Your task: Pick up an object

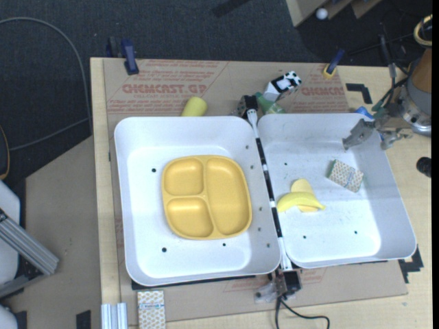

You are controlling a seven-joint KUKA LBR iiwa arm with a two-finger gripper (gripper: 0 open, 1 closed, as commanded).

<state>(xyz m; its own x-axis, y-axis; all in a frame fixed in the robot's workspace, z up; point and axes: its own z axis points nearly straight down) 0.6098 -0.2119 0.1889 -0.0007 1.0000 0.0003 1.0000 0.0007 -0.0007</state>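
1. White plastic forms two shallow bins side by side on a tan counter, the left bin and the right bin meeting along a dark seam at the middle of the frame
2. A yellow divided plate with three compartments lies flat at the centre of the left bin, apart from every wall
3. In the right bin, a yellow banana-shaped toy rests close to the left wall, just beside the seam
4. A small patterned square packet lies tilted near the middle of the right bin, up and to the right of the banana toy and apart from it
5. The gripper hangs over the upper right corner of the right bin, its grey fingers spread apart with nothing between them; the packet sits below and to the left of it, not touching
6. The arm's grey wrist enters from the right edge of the frame, above the bin's far rim
7. Outside the bins, a yellow cylinder lies on the counter just behind the left bin's back wall
8. A black-and-white toy figure sits behind the seam, near the bins' back corners
9. Blue clamps grip the counter's back edge at left and right
10. A patterned card lies at the counter's front edge, below the left bin
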